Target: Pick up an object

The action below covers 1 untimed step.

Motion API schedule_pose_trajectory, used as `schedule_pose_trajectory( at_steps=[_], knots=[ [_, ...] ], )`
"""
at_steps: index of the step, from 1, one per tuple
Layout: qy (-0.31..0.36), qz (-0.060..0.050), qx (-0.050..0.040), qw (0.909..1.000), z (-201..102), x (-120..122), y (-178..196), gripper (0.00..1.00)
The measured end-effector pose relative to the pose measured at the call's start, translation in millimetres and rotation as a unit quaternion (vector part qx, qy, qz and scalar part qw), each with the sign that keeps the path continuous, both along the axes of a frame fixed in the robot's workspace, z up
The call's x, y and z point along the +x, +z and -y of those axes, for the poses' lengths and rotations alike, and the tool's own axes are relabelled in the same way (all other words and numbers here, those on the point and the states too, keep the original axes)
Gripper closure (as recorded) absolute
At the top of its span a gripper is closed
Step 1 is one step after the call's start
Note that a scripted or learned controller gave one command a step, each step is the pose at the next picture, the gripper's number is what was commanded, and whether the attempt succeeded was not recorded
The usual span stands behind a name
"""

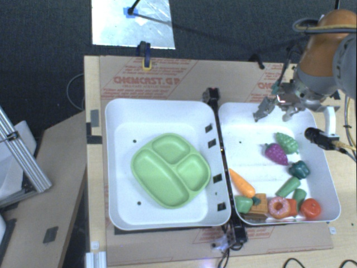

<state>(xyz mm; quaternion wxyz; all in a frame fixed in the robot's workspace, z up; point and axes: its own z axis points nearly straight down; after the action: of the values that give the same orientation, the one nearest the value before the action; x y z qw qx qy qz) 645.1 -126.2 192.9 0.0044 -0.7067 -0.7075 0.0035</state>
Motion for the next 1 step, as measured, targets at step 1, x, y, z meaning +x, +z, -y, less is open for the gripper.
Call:
schedule_pose_trajectory(
  at_steps=[1],
  knots=[
    [0.001,0.006,-0.0008,1.0,-0.2,2.9,7.7,0.0]
  ],
)
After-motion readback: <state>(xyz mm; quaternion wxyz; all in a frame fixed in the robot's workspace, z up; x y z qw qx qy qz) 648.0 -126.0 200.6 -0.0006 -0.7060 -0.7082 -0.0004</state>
